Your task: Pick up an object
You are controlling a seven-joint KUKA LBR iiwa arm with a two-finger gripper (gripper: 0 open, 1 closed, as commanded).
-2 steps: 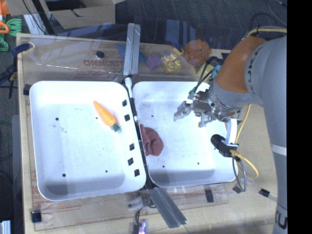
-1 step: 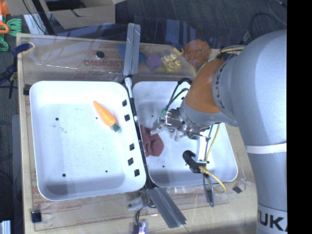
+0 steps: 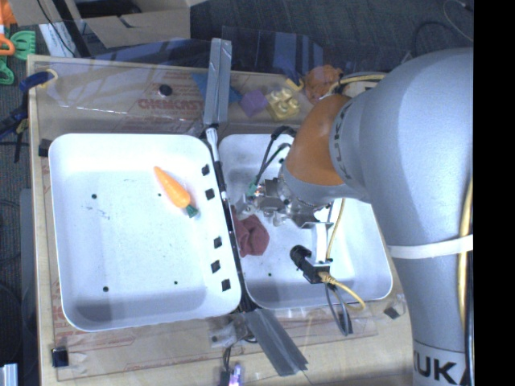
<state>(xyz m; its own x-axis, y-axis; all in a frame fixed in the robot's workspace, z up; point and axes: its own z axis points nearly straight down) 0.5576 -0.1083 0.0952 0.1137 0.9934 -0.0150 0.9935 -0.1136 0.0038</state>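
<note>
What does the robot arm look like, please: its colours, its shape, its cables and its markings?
The arm is thick, rounded and grey, with an orange band above the wrist. Black cables loop near the wrist, and a yellow cable hangs below it. White letters stand on the base, partly cut off by the frame.

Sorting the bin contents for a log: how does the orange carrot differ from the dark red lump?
The carrot is bright orange with a green tip; the lump is dull dark red. The carrot is long and tapered, lying slantwise; the lump is squat and shapeless. The carrot lies in the left bin, far from the arm; the lump lies in the right bin, just under the gripper. Both rest on the bin floors.
</note>
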